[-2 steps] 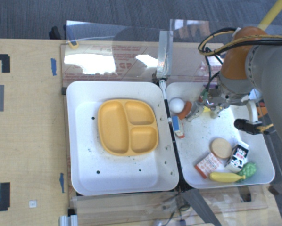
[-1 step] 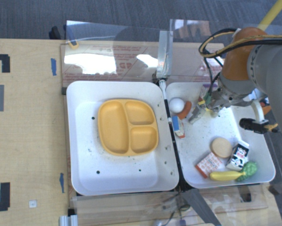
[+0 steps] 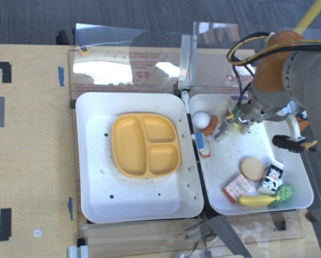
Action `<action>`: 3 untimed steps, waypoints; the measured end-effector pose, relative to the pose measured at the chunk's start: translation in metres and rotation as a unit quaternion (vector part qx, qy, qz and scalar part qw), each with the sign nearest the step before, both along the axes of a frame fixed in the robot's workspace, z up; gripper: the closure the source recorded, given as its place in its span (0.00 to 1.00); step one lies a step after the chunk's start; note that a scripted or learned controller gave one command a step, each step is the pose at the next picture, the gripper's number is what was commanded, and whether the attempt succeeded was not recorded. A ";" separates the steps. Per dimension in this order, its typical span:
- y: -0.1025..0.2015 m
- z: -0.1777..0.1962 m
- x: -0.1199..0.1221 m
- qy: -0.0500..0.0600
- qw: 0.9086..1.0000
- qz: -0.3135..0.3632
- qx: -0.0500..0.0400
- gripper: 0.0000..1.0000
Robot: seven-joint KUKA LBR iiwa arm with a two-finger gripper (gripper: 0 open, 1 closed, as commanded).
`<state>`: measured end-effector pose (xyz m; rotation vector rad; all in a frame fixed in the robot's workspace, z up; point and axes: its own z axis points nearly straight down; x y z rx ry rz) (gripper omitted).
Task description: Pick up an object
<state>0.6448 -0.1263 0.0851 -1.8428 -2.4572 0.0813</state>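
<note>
Two white bins sit side by side on the bench. The left bin (image 3: 90,160) contains a yellow divided plate (image 3: 146,144). In the right bin (image 3: 225,168), the gripper (image 3: 225,129) is low near the upper left corner, and its fingers stand a little apart with nothing between them. Just beside it lie a white egg (image 3: 202,120), a red sausage (image 3: 211,124) and a small blue and white packet (image 3: 201,144). Near the lower right corner lie a round bun (image 3: 252,168), a red box (image 3: 239,187), a banana (image 3: 255,200), a small milk carton (image 3: 272,178) and a green vegetable (image 3: 283,194).
</note>
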 end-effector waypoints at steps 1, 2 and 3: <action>0.008 0.002 -0.039 -0.045 0.995 0.087 0.003 0.00; 0.007 -0.003 0.000 -0.002 1.000 -0.027 0.004 0.00; 0.007 -0.001 0.001 -0.001 1.000 0.020 0.001 0.00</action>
